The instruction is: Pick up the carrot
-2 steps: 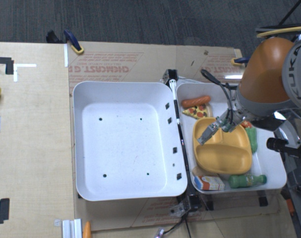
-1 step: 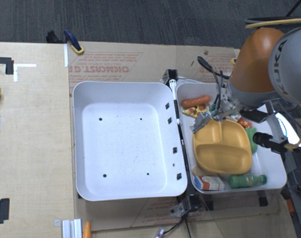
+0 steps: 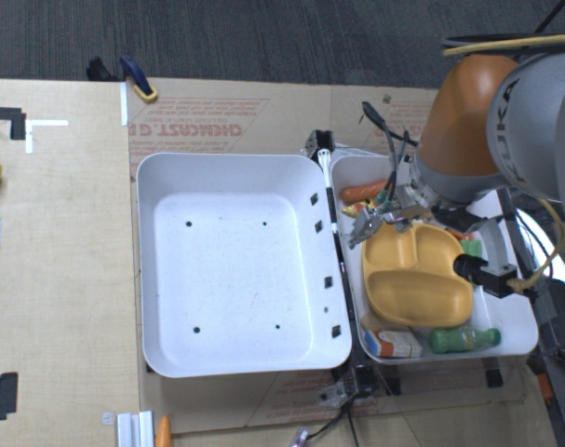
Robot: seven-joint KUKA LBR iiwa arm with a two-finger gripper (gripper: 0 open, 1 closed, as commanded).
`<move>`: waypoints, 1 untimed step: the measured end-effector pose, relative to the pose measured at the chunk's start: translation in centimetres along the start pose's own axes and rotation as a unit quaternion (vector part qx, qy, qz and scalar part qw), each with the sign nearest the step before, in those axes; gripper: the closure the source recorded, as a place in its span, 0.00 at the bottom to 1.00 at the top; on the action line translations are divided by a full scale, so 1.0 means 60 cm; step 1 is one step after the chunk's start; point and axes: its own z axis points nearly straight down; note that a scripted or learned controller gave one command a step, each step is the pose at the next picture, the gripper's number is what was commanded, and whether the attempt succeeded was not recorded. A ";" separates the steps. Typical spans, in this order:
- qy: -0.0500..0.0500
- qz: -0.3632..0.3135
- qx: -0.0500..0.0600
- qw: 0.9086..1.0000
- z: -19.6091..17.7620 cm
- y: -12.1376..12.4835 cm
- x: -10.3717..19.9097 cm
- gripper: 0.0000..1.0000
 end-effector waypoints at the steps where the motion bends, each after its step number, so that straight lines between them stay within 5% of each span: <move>1: -0.001 0.084 0.000 0.997 0.000 -0.007 -0.082 0.00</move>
